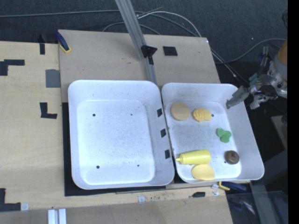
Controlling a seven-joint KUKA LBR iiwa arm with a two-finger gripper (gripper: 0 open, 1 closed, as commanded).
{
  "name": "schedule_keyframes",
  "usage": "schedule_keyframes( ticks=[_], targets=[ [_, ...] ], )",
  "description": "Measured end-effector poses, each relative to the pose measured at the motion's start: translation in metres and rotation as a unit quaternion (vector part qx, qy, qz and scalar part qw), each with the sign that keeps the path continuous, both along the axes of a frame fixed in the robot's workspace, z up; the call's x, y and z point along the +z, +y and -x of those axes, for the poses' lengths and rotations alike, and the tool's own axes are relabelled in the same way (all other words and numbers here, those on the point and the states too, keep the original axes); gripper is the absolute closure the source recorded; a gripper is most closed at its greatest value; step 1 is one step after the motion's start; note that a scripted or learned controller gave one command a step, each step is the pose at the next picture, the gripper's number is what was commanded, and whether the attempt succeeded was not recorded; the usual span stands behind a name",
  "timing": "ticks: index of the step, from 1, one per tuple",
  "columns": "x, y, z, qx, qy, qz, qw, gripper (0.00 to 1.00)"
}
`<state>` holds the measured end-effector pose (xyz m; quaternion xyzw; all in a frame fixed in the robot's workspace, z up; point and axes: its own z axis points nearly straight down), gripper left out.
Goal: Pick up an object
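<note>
The right bin [243, 125] holds several small objects: a tan round cookie [180, 111], a yellow bumpy piece [202, 115], a green piece [224, 135], a brown round piece [231, 157], a yellow bottle [194, 157] lying on its side and a yellow oval [202, 172] at the front. My gripper [245, 100] hangs at the bin's far right rim, above and right of the objects. Its two fingers stand apart with nothing between them.
The left bin [77, 125] sits beside the right one. A grey slanted pole [135, 27] rises behind the bins. Cables run across the dark floor at the back right. The wooden bench extends to the left.
</note>
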<state>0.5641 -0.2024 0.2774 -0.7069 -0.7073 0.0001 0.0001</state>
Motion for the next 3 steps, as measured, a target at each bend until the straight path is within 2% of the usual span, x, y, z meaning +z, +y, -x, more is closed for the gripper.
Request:
schedule_keyframes(
  ticks=[2,3],
  targets=[
    [0.000,0.000,0.000,0.000,0.000,0.0000,1.0000,0.00],
    [-0.056,-0.014,-0.045,0.009,0.003,-0.0007,1.0000,0.00]
  ],
)
